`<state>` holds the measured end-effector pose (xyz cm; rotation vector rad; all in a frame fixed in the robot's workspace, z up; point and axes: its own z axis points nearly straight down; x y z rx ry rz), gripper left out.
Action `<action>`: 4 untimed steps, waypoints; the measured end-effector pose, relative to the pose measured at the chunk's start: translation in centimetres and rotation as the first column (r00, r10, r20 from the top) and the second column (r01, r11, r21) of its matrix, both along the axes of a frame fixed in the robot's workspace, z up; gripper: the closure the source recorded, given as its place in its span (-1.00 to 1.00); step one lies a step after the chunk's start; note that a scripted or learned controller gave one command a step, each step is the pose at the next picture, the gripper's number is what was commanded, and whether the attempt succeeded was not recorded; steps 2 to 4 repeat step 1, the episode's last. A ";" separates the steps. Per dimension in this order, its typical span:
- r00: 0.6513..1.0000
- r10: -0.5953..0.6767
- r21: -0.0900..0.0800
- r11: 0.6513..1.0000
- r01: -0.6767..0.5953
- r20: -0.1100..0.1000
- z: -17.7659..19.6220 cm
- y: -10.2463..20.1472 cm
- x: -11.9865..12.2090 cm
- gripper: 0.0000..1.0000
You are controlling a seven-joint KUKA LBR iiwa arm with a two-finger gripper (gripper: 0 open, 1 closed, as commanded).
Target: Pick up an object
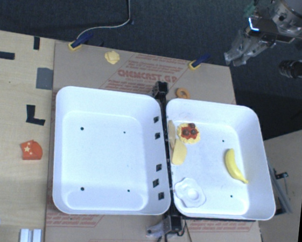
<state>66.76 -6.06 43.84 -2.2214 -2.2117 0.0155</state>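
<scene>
Gripper [245,47] sits upper right of the frame, high off the surface – jaws' state I cannot tell. Nothing picked yet. Candidates all in the right bin [251,121]: banana [235,166] at right, lone and clear of the walls – likely easiest grab.

Even overhead light, slightly soft focus

Yellow banana [236,166], white bins [66,102], red-topped yellow tart [188,133], white fried egg [190,193]

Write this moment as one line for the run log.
phase: approach | two-finger gripper: high above bench, beyond right white bin | holding: nothing seen | yellow banana: lying in right bin
</scene>
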 end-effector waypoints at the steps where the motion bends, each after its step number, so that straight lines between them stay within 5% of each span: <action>1: 1.000 0.006 0.000 1.000 -0.006 0.023 10.3 -0.4 0.1 1.00; 4: 1.000 0.006 0.000 1.000 -0.006 0.023 10.3 -0.4 0.1 1.00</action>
